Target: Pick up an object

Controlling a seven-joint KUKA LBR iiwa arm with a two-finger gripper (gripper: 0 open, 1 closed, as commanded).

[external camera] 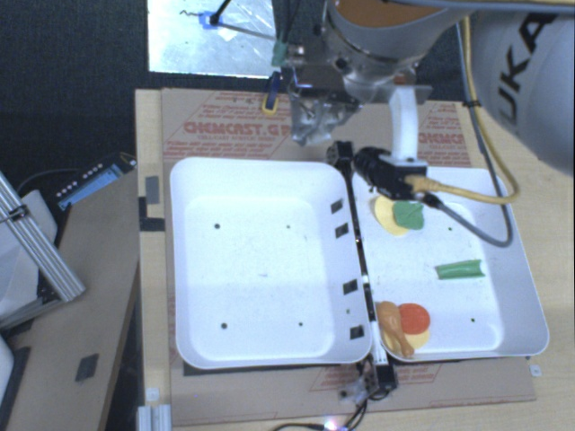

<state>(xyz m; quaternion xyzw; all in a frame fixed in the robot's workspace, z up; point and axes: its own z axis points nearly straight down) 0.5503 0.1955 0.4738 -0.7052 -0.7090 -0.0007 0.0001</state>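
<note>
Half of yellow disc (388, 218) hidden under green piece (409, 215); tool (310, 126) blurred, state unclear.

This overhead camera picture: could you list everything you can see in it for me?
Bins: two, white, side by side; left bin, right bin.
Yellow piece: one, right bin, upper part.
Green piece: one, on the yellow piece.
Green strip: one, right bin, middle.
Red disc: one, right bin, lower left.
Tan piece: one, beside the red disc.
Cardboard sheet: one, brown, under the bins.
Arm: one, grey and orange, top.
Pincer: one, above the bins' far edge.
</note>
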